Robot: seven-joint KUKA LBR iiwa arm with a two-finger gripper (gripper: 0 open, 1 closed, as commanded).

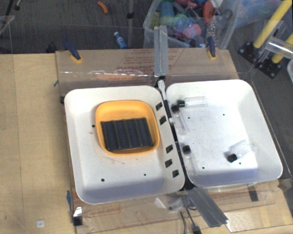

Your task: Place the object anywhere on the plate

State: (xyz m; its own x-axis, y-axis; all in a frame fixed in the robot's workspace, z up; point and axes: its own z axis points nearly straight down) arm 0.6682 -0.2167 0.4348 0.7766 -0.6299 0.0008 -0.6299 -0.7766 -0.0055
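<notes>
**A:** Where is the task's thing?

**B:** A black ridged block (127,134) lies flat on the orange plate (103,111), which sits in the left bin (86,177). The block covers the plate's lower half and stays within its rim. Going by that, I'd say the placing is already done.

**A:** And the claw: wide, narrow, or holding something?

**B:** I cannot tell, and I won't guess.

**A:** How would the block handle if it needed lifting again?

**B:** It looks stiff and fairly light, a low slab with parallel grooves. My guess is rubber or moulded plastic, so it's neither fragile nor very slippery. I'd take it across the short width with a finger on each long edge. It lies low against the plate, so the fingers would have to reach almost to the plate's floor.

**A:** Anything else nearby?

**B:** In the right bin (219,123) there are small clear vials with dark caps. One vial (190,103) is near the divider and another (237,151) is towards the near right corner. Those would be slick and would roll.

**A:** And the surface and the room?

**B:** Both bins are smooth white and sit on a pale wooden worktop (26,143). Beyond it there's a clear tub of coloured toys (195,12) on a dark floor.
</notes>
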